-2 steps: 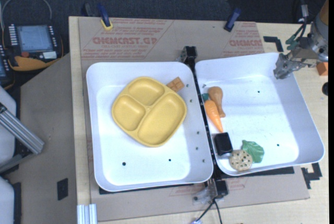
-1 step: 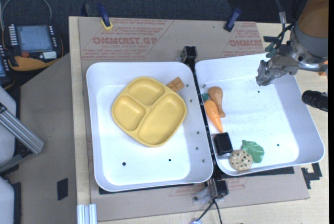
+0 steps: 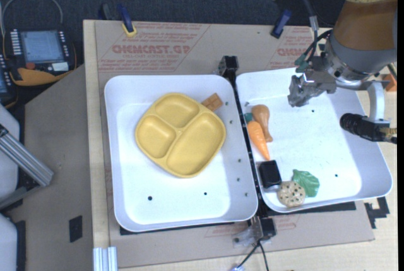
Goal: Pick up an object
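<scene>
Along the right bin's (image 3: 353,156) left wall: small toy foods, with the claw (image 3: 299,96) above the bin's upper part, nothing visibly in it.

The carrot (image 3: 257,138) lies beside a tan drumstick-like piece (image 3: 261,118); a black block (image 3: 270,173), a cookie (image 3: 291,194) and a green leaf (image 3: 307,181) sit near the front corner. Whether the claw is spread or pressed together, I cannot tell. The carrot looks light, stiff, smooth plastic, likely slippery; gripping across its thick end seems safest. The yellow divided plate (image 3: 181,135) fills the left bin (image 3: 126,200).
</scene>
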Controlling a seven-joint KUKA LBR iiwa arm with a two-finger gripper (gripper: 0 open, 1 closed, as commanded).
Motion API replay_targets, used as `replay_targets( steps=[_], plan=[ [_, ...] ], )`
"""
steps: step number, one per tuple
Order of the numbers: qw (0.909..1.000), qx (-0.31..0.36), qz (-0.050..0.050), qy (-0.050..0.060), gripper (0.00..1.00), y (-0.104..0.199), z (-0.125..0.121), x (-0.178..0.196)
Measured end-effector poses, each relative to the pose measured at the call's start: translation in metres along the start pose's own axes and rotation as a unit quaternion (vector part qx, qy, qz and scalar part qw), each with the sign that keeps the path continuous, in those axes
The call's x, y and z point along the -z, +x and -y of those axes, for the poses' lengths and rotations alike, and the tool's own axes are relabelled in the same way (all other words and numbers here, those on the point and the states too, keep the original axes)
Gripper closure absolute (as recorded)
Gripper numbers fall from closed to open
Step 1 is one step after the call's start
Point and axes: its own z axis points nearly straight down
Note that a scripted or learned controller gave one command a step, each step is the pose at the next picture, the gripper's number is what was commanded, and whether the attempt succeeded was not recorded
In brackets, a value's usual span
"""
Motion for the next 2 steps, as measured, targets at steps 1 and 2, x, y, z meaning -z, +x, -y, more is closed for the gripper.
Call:
replay_targets(
  steps=[1,2],
  plan=[
    [1.0000,0.000,0.000,0.000,1.00,0.050,0.005,0.000],
    [1.0000,-0.001,0.000,0.001,1.00,0.108,0.019,-0.016]
  ],
)
